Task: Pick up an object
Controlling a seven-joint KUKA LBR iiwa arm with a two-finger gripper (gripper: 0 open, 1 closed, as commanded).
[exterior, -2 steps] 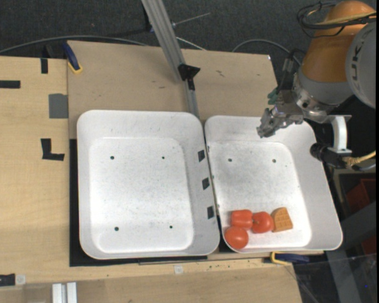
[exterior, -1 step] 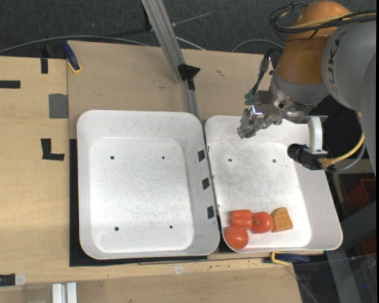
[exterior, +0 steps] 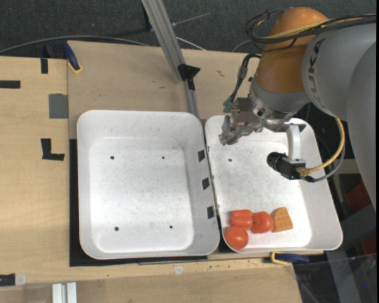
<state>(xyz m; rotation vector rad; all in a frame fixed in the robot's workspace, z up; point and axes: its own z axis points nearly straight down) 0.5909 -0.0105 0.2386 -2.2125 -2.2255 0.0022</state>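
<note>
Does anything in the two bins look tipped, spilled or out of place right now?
Nothing stands out. The red pieces and the orange waffle-like block sit bunched together near the front edge of the right bin, inside its rim. The tool hangs over that bin's far left corner, apart from them. The left bin sits flat.

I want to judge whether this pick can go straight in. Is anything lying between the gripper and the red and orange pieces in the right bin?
Nothing visible does. The gripper is over the far end of the right bin, and bare white floor lies between it and the red pieces and orange piece at the near edge.
</note>
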